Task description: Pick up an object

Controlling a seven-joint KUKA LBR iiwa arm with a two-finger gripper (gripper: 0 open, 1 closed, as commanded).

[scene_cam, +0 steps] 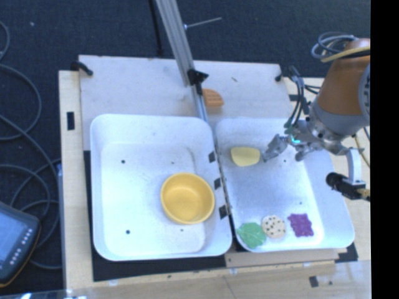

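I see gripper point(286, 149) spread open, empty, beside yellow piece point(245, 156); approach step, next: centre, descend, close.

Two shallow white plastic bins point(124, 167), matt and speckled; glossy yellow plastic bowl point(187, 197); ribbed aluminium pole point(177, 36); pale wooden bench point(72, 167).

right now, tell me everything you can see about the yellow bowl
The yellow bowl is round, plain and smooth, plastic by its look, with a thick rim and a slightly deeper orange-yellow inside. It sits upright, mouth up, with nothing visible in it. It rests on the floor of the left white bin, toward that bin's lower right, close to the divide between the bins. Nothing else touches it.
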